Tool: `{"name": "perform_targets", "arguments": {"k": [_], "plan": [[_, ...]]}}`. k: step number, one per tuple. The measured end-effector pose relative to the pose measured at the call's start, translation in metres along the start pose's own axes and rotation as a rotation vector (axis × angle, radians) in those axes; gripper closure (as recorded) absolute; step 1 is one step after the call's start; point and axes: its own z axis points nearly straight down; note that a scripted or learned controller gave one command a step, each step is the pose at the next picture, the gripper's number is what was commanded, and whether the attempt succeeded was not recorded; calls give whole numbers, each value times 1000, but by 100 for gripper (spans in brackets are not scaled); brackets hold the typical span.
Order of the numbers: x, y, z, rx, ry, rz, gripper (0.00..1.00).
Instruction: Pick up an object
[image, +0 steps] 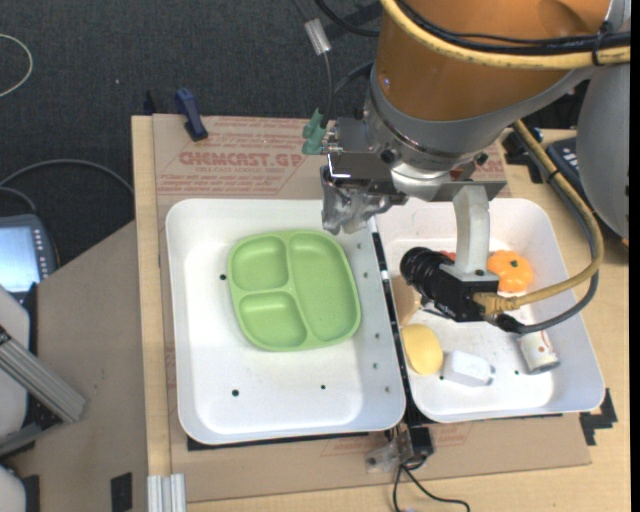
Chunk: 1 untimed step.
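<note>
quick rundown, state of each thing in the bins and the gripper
green divided plate: flat in left bin, right way up
yellow lemon: loose in right bin
orange pumpkin: upright, stem up
white block: lying flat
gripper: above the bins' divider, holding nothing visible

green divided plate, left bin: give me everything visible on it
The green plate is a pale green rounded-square tray, matte and plastic-looking, with three compartments: one long one on its right side and two smaller ones on its left. It lies flat, right side up, slightly rotated, on the floor of the left bin, toward the bin's right wall. Its compartments hold nothing. The gripper hangs just above its upper right corner; contact cannot be judged.
</note>
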Motion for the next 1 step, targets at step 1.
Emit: {"name": "perform_targets", "arguments": {"k": [1], "plan": [[7,60,119,23,-10,3,100]]}}
